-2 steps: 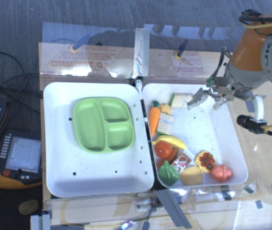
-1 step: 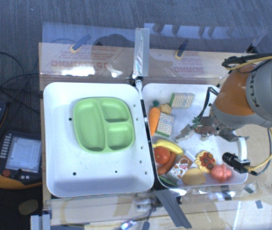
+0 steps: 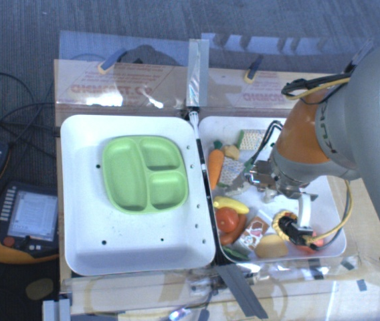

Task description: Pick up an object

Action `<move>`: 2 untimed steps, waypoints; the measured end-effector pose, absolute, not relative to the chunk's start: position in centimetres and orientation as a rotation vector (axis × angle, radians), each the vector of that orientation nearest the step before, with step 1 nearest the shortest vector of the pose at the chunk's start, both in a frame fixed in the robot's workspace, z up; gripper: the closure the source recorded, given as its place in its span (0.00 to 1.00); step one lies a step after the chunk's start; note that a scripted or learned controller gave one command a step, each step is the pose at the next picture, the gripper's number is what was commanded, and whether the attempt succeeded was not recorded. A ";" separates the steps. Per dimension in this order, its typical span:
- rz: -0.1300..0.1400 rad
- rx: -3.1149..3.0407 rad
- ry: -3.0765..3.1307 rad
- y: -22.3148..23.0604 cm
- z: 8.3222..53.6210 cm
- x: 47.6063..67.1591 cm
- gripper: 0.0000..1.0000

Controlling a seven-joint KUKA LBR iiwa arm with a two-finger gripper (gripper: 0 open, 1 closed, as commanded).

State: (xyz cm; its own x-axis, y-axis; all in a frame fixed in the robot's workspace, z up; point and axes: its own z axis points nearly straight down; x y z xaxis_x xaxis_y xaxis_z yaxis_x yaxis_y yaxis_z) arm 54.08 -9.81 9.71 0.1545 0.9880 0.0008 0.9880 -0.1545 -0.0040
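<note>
Dark grey-blue carpet fills the room w/ black cables and two handheld control units on the floor at far left. The bench (image 3: 350, 293) sits mid-frame, clear plastic sheeting and brown cardboard along its back edge. Two white bins side by side: the left bin (image 3: 83, 233) holds a green divided plate (image 3: 145, 173) w/ three compartments, lying flat near centre. The right bin (image 3: 334, 243) is crowded – toy food piled along its left and front sides. The grey arm (image 3: 350, 126) w/ orange band comes in from the right, wrist low over the right bin's middle; the gripper (image 3: 267, 186) is mostly hidden under the wrist – can't tell if it's parted or closed. Objs in the right bin: orange carrot (image 3: 215, 167) upright-ish by the divider, yellow banana (image 3: 230, 204) below it, red tomato (image 3: 227, 219) touching the banana, a tan potato-like piece (image 3: 271, 247) near the front edge.
</note>
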 end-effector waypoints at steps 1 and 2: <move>-0.009 -2.245 -2.208 -10.8 9.0 59.7 0.00; -0.008 -2.384 -2.056 -13.7 8.9 62.5 0.00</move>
